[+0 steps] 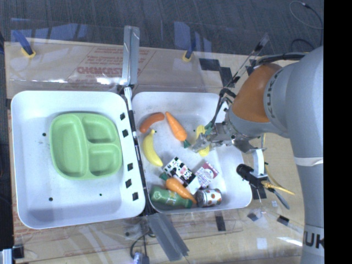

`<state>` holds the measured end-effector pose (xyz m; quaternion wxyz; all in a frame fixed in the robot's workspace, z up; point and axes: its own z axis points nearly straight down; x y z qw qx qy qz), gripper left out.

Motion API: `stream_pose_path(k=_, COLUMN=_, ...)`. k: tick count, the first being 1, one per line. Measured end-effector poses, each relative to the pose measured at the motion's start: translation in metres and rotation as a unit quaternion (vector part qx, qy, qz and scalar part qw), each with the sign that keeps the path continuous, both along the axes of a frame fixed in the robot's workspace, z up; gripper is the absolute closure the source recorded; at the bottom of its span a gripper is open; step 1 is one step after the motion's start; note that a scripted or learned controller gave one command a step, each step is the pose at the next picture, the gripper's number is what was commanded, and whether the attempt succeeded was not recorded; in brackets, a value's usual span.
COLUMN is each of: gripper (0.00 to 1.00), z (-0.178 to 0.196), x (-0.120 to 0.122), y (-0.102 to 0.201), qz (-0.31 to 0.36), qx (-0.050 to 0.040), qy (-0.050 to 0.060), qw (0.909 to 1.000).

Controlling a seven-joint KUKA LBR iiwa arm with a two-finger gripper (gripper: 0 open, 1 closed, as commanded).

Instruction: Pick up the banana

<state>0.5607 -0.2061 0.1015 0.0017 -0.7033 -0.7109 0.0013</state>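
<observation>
The grey arm with its orange band [254, 95] reached in from the right, w/ the two-finger gripper [204, 142] low over the right-hand shallow white plastic bin [231, 194]. Whether it was apart or together couldn't be told (it was tangled up visually w/ a small yellow object [201, 132] just beside it).

The curved yellow banana [151, 148] lay in the left part of that right bin, near the divider, well apart from the gripper and not held. Just above it sat an orange sausage-shaped toy [151, 121], and to the right of that a tapered orange carrot [176, 126].

Lower in the same bin: a black-and-white patterned carton [179, 169], a pink-and-white packet [207, 175], a second orange carrot [180, 188] lying across a green bottle [168, 198], and a small red-labelled can [210, 197] at the bin's front edge.

The left white bin [27, 202] held a light-green plastic tray w/ three compartments [86, 146], approx. centred.
</observation>
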Motion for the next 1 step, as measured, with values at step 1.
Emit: stream_pose_path(k=1, gripper=1.0, z=0.0958, x=0.0687, y=0.0447, qz=-0.014, qx=-0.0001, qy=-0.003, qw=0.9999)
